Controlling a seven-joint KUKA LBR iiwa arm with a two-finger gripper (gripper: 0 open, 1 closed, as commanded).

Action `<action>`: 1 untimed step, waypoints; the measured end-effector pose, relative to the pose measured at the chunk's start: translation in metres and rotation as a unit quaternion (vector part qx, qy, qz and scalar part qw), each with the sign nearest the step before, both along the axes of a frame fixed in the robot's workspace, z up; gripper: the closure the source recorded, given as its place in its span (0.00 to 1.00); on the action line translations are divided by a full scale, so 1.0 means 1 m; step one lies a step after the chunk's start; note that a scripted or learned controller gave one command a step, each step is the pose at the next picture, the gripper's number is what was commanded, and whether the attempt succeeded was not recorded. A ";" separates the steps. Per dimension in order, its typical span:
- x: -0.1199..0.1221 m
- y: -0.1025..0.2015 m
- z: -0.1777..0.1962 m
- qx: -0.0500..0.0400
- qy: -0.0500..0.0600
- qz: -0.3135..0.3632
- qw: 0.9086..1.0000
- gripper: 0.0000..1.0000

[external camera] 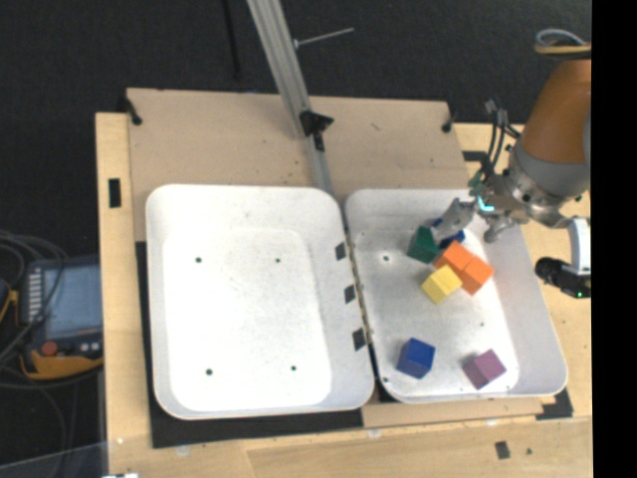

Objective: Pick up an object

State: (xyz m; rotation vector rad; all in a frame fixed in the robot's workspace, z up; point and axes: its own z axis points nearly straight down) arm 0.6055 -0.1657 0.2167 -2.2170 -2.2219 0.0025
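We see the wooden bench [199,142] bearing two shallow white bins side by side. The left bin [169,267] lies toward nine o'clock, the right bin [518,337] toward three o'clock, their inner edges touching along the middle. A slanted metal rail [284,63] runs from twelve o'clock down to where the bins meet.

The grey arm with its orange band [557,108] enters at about two o'clock. Its gripper [473,219] hangs over the upper part of the right bin; we cannot tell how its fingers stand, since nothing visibly sits between them.

Just below the gripper we find a cluster of blocks: an orange block [468,265], a green block [424,244] touching it toward ten o'clock, and a yellow block [441,285] touching it toward seven o'clock. A small blue piece [456,237] peeks between the green and orange ones.

Well apart, toward the bin's six o'clock edge, a blue block [416,357] and a purple block [485,367] rest near each other
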 end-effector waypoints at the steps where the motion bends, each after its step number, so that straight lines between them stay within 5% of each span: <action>1: 0.001 0.000 0.002 -0.001 -0.002 0.001 1.000 0.00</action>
